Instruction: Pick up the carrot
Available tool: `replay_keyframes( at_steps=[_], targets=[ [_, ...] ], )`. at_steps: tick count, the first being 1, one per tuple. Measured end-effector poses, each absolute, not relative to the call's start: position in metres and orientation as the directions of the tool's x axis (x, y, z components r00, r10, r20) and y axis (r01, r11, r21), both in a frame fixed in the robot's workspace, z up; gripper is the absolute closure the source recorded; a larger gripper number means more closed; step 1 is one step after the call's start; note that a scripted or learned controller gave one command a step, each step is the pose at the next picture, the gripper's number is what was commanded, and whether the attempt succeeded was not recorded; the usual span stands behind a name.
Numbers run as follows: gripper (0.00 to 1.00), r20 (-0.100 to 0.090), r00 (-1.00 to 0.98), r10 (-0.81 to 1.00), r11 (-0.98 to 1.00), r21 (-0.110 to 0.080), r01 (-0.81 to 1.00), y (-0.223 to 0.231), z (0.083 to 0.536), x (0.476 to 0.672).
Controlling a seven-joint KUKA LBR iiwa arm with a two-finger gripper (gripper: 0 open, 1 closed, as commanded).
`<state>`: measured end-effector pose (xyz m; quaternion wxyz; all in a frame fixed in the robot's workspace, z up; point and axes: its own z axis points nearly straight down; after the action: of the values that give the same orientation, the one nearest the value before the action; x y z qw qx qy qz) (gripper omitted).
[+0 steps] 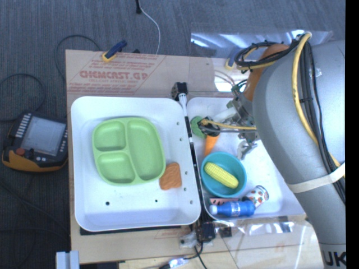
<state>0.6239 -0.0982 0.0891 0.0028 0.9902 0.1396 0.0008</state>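
Observation:
The carrot is a short orange piece with a green top, lying near the left wall of the right bin, just above the blue bowl. My gripper hangs over the right bin's upper middle, to the right of the carrot and slightly above it. The wrist and the big grey arm cover much of that bin's right side. Nothing shows the carrot held by the gripper.
A blue bowl holds a yellow corn cob. Below it lie a blue bottle and a small patterned can. The left bin has a green divided plate and a brown pastry-like piece.

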Motion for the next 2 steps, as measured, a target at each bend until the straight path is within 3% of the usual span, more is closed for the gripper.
replay_keyframes(
  at_steps=[1, 2],
  targets=[
    [0.0, 0.008, 0.971, 0.238, -0.971, 0.009, 0.238, -0.097, 0.09, 0.563],
    [0.0, 0.003, 0.979, 0.203, -0.979, 0.006, 0.203, -0.1, 0.089, 0.627]
  ],
)
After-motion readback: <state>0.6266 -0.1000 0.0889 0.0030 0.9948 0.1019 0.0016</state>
